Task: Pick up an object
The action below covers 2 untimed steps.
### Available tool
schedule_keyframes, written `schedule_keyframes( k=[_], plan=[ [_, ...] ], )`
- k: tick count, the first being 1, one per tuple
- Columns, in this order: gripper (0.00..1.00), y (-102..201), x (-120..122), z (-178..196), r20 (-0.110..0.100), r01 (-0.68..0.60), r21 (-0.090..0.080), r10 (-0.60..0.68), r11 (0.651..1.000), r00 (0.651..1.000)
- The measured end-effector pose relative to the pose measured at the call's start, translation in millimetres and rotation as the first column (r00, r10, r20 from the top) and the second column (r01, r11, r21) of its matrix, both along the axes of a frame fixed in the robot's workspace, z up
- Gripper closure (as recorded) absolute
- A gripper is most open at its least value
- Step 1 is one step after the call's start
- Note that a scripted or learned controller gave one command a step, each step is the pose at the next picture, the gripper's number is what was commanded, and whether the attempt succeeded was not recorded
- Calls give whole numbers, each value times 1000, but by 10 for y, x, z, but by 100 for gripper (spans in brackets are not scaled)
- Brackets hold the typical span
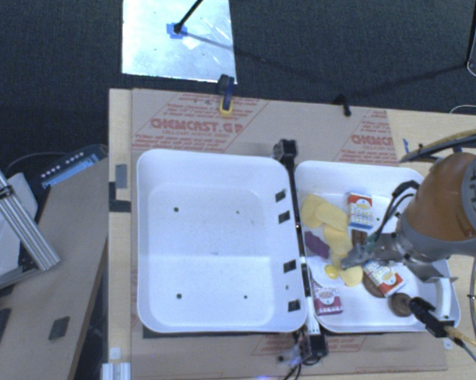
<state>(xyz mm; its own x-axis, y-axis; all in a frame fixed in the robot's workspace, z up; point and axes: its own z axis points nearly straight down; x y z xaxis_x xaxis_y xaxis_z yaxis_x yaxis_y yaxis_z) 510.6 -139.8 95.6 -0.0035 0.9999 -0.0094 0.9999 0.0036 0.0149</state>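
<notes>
The end effector (352, 261), grip state unreadable, hung over light, slippery-looking yellow pieces (330, 220), best pinched across their edges

One fixed overhead camera, angled down on both white bins (213, 247) (arm (448, 208) from the right).

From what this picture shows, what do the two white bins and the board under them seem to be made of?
The left bin and the right bin look like thin moulded plastic: smooth white walls, rounded corners, a soft sheen. The board beneath them seems to be a flat sheet under tan protective paper, judging by its matte surface with repeated red lettering; what lies under that cannot be told.
</notes>
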Motion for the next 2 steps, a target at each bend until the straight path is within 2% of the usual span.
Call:
schedule_keyframes(
  k=[1, 2],
  plan=[
    [0, 126, 770, -104, -6, -5, 8, 5, 1000, 1000],
    [0, 809, 917, 2212, 7, -8, 9, 8, 1000, 1000]
  ],
)
